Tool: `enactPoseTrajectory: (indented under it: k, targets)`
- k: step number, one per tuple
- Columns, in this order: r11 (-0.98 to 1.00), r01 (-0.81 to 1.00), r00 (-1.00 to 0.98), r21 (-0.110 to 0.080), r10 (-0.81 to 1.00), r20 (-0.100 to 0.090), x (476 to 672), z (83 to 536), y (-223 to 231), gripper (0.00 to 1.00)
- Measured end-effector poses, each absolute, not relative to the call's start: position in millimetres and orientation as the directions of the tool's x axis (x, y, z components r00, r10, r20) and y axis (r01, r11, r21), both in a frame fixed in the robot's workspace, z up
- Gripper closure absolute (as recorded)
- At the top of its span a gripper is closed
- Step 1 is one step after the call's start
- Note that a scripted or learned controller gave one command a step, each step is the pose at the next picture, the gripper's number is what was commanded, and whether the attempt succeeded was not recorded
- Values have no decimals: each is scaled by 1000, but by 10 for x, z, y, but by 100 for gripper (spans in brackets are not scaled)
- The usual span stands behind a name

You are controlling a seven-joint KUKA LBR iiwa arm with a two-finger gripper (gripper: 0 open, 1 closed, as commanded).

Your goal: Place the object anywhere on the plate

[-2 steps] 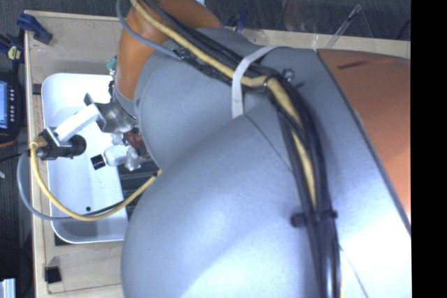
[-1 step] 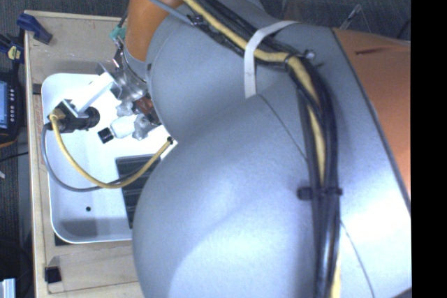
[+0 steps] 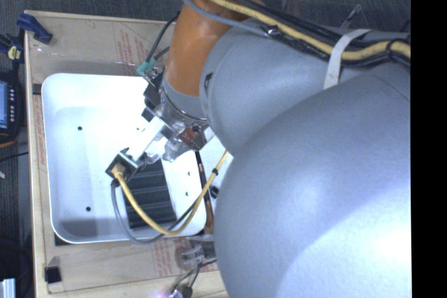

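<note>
Since the grey arm [image 3: 314, 150] comes in from the right and covers most of the frame, little of the work area can be read. Orange band [image 3: 192, 45] sits above the wrist, angled down-left toward the left white bin [image 3: 70, 150]. Pincer [image 3: 171, 143] is low over the right part of that bin, partly hidden by the wrist and tangled in with its own hardware; cannot tell whether it is open or closed, and nothing can be seen gripped in it. Just below-left of the pincer, a black ribbed slab [image 3: 150, 195] lies in the bin near its front right corner, ribs running roughly along its long side, slightly tilted in the frame. Cannot tell whether the pincer touches the slab or hangs above it; in this view they overlap at the slab's upper end. This slab is the only loose item I can make out, and I cannot tell for sure that it is the task's object. Rest of the bin floor reads as plain white with two small dark dots [image 3: 80, 128] on its left half. Bin sits on a pale wooden counter [image 3: 105, 38]; a blue clamp [image 3: 33, 26] is at the counter's far left corner.
</note>
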State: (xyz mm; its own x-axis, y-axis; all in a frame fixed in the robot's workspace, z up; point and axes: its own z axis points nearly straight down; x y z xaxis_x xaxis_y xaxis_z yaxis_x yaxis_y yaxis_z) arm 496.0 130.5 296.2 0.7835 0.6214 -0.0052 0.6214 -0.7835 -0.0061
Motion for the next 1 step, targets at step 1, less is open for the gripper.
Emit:
enactPoseTrajectory:
  k: [1]
  targets:
    - [-702,712,702,-7,712,-8,5343,1538,2007,100]
